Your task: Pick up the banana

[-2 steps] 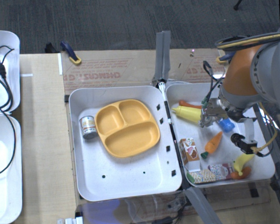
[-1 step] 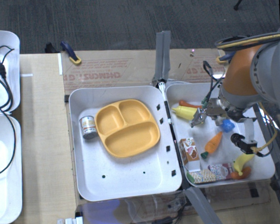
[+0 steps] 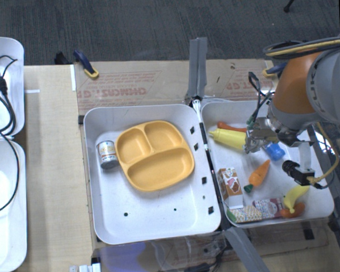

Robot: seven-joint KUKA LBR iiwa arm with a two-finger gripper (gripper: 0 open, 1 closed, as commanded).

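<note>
Camera view: small curved yellow banana (image 3: 296, 195) in right bin's corner; end effector (image 3: 253, 141) state unclear.

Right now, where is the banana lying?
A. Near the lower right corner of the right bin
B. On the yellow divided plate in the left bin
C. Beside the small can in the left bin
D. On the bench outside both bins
A: the banana lies near the lower right corner of the right bin, away from the yellow divided plate and the small can.
</note>
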